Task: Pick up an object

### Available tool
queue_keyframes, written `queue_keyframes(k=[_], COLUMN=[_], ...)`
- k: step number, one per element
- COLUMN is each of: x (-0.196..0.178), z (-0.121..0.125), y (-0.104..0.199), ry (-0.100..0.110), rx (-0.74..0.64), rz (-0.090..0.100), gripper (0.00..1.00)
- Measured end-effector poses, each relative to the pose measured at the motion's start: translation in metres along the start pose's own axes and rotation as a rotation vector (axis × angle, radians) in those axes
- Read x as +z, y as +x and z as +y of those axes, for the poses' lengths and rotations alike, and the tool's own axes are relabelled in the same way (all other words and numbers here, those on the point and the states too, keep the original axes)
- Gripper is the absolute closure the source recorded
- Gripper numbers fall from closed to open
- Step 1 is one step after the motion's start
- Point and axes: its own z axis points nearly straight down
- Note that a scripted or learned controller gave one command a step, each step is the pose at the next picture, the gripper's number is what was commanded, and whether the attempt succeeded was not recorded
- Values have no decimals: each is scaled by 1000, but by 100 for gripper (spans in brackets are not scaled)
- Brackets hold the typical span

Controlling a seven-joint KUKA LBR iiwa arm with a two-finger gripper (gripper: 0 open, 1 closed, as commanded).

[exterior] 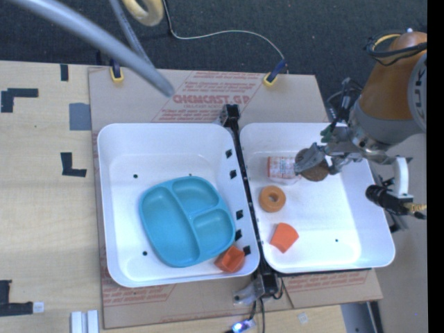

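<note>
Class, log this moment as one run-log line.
gripper: over right bin, by carton | ring, wedge: loose | left bin: tray

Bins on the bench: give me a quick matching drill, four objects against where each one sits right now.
Objects:
1. blue divided tray
2. orange ring
3. small labelled container
4. orange block

Places:
A. right bin, lying by the gripper
B. left bin, front right corner
C. left bin, middle
D. right bin, middle, in front of the container

Pairs: 1-C, 2-D, 3-A, 4-B
</note>
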Motion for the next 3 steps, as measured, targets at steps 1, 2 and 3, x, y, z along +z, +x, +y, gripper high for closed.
queue_keyframes(k=[1,2,3], x=[0,1,4], z=[16,34,49], y=[61,123,185], ry=[2,1,2], rx=[1,0,0], rz=[0,-1,-2], gripper=[100,100,100])
